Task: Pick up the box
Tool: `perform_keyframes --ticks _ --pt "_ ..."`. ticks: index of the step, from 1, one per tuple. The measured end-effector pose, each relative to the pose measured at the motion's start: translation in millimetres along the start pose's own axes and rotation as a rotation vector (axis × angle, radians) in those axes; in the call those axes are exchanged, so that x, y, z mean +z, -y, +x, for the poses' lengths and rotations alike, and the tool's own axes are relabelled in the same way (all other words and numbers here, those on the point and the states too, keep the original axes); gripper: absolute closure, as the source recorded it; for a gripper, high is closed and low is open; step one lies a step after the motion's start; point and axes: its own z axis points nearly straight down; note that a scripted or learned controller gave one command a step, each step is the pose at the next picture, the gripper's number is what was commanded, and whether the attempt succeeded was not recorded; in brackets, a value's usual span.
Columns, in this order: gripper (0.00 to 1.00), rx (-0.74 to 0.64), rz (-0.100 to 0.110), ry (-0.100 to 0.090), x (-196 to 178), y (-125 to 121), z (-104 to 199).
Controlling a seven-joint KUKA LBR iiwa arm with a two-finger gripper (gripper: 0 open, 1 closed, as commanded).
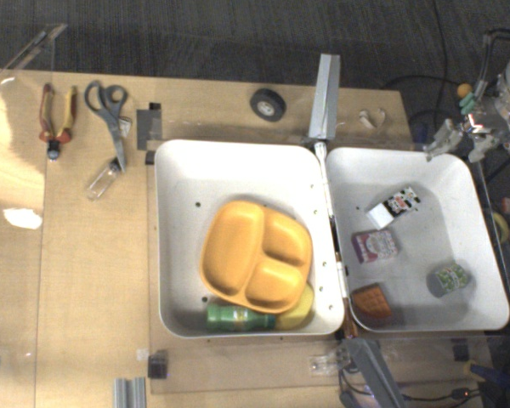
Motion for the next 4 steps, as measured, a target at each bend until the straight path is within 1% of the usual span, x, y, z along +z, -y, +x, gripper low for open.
perform_keyframes --ticks 1,2,3,4 --pt "0.00 -0.053 -0.019 0.005 138 1 45" --pt "0.00 -0.096 -0.064 0.022 152 43 105" --pt "0.00 -0.332 -0.069 0.023 152 74 91" --pt "0.00 -0.309 -0.007 0.003 69 99 -7"
